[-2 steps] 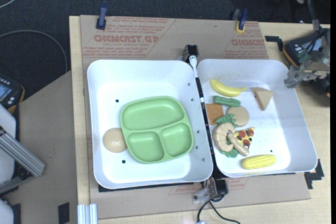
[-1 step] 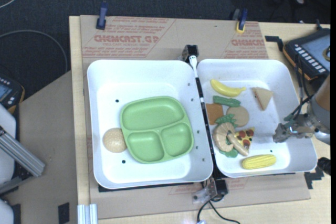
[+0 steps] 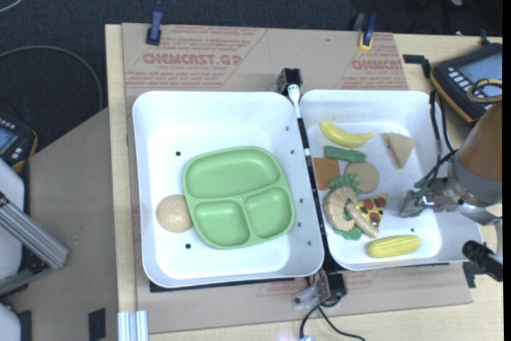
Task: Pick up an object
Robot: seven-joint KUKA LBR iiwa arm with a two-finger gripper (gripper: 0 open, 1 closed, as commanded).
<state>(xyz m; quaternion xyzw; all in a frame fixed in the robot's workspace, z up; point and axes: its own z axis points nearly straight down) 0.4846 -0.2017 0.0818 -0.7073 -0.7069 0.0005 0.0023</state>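
**Approach stage: gripper low in the right bin, nothing lifted**

While the gripper (image 3: 415, 204) sits low over the right bin (image 3: 423, 104), no item shows between its tips; whether they are spread or pressed together I cannot tell, as the metal parts blur together at this slant.

Camera view, items listed by place relative to the tool:

- Pizza slice (image 3: 371, 210), toy: just beside the tool on the side away from the arm, the nearest candidate.
- Corn cob (image 3: 393, 246), yellow: near, toward the view's bottom, lying flat by the bin's front wall.
- Cheese wedge (image 3: 399, 148), tan: near, toward the view's top.
- Banana (image 3: 345, 134), yellow: farther off, up and away from the arm.
- Green vegetable piece (image 3: 345, 155), brown square slice (image 3: 325, 172) and round tan slice (image 3: 364, 176): clustered beyond the pizza slice, some touching or overlapping.
- Pale leafy piece (image 3: 339, 212): beyond the pizza slice, touching it.
- Left bin (image 3: 152, 132): well apart, bearing a green divided plate (image 3: 237, 196) with a tan bun (image 3: 172, 213) beside it.

Step in hand, as judged: descent or final positioning before a grasp. The lift is not yet done.

Next move calls for: settling on one loose item, probably the pizza slice or corn cob, centring the tips over it, closing, then rising. Crowded neighbours risk a double catch or a slip.
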